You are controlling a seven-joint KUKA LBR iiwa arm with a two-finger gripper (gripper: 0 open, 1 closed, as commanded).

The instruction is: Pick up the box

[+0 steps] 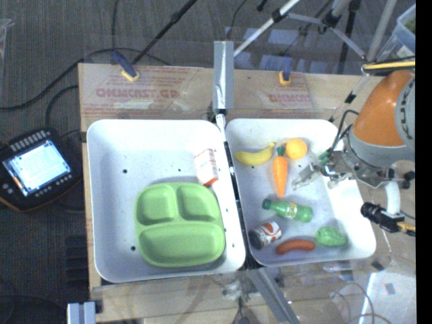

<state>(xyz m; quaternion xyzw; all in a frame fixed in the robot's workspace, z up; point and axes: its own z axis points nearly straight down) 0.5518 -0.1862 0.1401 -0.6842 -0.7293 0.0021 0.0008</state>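
Observation:
The box (206, 166) is small, white with red-orange print, and lies in the left bin (115, 147) near its right wall, just above the green divided tray (180, 223). My gripper (305, 176) hangs over the right bin (351, 201), to the right of the carrot (280, 175) and well to the right of the box. Nothing shows in its grasp. The arm's orange band (385, 113) is at the right edge of the view.
The right bin holds a banana (254, 156), a yellow fruit (295, 148), a green bottle (289, 210), a can (268, 233), a red sausage (295, 246) and a green pepper (331, 236). A raised divider (233, 181) separates the bins.

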